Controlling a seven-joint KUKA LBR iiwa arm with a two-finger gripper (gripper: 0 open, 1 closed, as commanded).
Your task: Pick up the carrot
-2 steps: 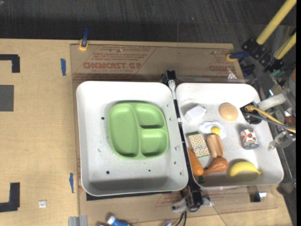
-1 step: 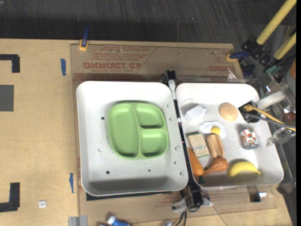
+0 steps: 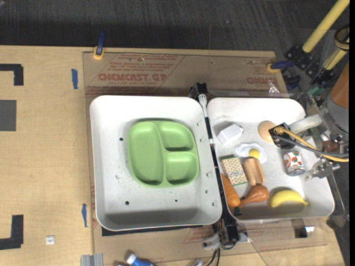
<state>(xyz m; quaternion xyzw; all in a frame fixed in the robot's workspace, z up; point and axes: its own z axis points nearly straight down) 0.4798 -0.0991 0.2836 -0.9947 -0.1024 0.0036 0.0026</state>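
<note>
L bin holds just a green divided plate, three compartments, sitting about mid-bin. R bin has the rest. The carrot lies flat against that bin's left wall, near the front-left corner, slanted w/ its lower end toward the front. Just beside it on the right is a small patterned packet, and further back a white crumpled piece. Next a toy fried egg, w/ a tan roll touching its front edge. A brown drumstick sits in front of the roll, thin end pointing at the carrot's lower end, v. close to it. A tan round piece lies toward the back. A banana is right of the drumstick, and a small red-and-white can is behind the banana. My gripper hangs over the bin's right edge, well apart from the carrot, nothing seen in it. Can't tell if it's apart or together.
</note>
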